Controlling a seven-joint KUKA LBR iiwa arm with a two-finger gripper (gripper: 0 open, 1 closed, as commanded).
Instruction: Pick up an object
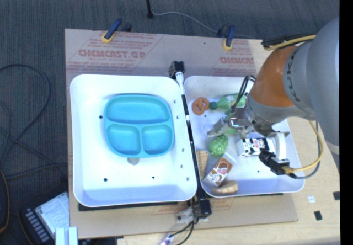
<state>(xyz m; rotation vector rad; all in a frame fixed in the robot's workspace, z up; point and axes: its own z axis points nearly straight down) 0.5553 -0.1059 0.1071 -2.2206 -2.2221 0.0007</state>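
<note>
While the grey arm [309, 81] with its orange band leans over the right bin [295, 183], you see the pincer [227, 123] low among the clutter; you cannot tell how it is set. Well to its left sits the left bin [88, 177] holding a blue sectioned tray [139, 125]. Just below the pincer lies a green knobbly toy [217, 144], lower still a small printed packet [219, 170], and up-left an orange pretzel-shaped piece [200, 106].
</note>
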